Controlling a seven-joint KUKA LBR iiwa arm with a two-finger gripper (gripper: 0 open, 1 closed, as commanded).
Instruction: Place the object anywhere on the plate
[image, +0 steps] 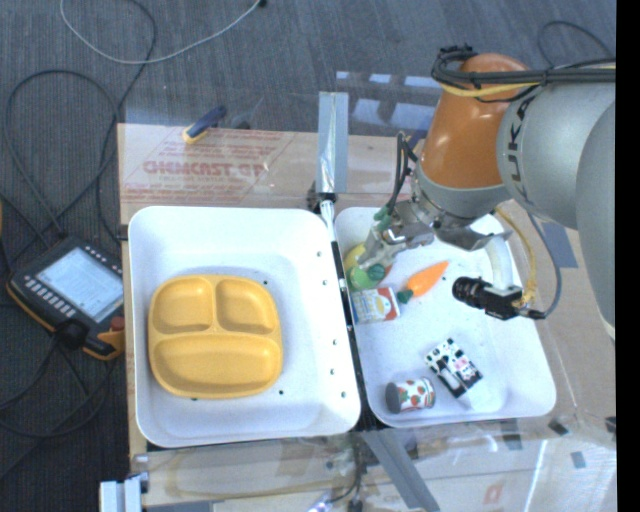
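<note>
Over the right bin (530, 390), from the overhead camera, we see the jaws (381, 255) low at the upper left corner, amid a green-and-yellow toy (358, 268); whether they are open or hold anything we cannot tell. A toy carrot (427, 280) lies just beside, a small carton (376, 304) below. We should confirm a firm grip first, lift clear of the bin wall, then cross to the yellow divided plate (214, 336) in the left bin (170, 225).
</note>
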